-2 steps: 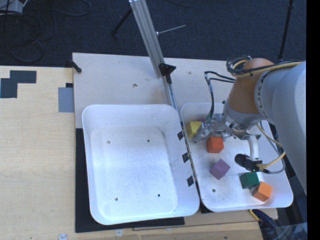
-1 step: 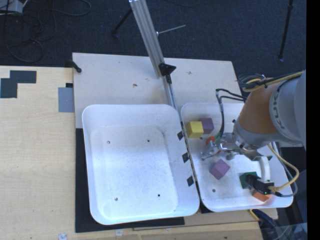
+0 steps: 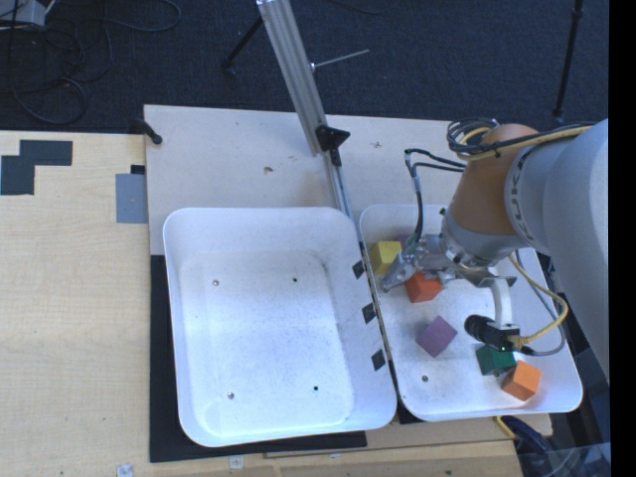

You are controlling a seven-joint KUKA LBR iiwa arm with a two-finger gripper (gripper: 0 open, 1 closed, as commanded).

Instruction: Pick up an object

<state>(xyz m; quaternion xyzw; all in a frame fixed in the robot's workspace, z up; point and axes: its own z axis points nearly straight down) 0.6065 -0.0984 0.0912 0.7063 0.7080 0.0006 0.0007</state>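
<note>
No readable text, labels or numbers anywhere.

Both bins, left bin [image 3: 263, 326] and right bin [image 3: 452, 386], appear as smooth white plastic with a faint speckle. The tabletop [image 3: 70, 296] shows pale wood grain, matt. The slanted rail [image 3: 296, 73] reads as ribbed bare metal. The arm [image 3: 566, 207] carries a smooth grey casing with a dull sheen. The blocks, such as the purple block [image 3: 435, 336], look matt.

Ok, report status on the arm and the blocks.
End effector low in right bin, between yellow block and red-orange block. Nothing visibly held. Purple block, green block, orange block lie apart.
</note>
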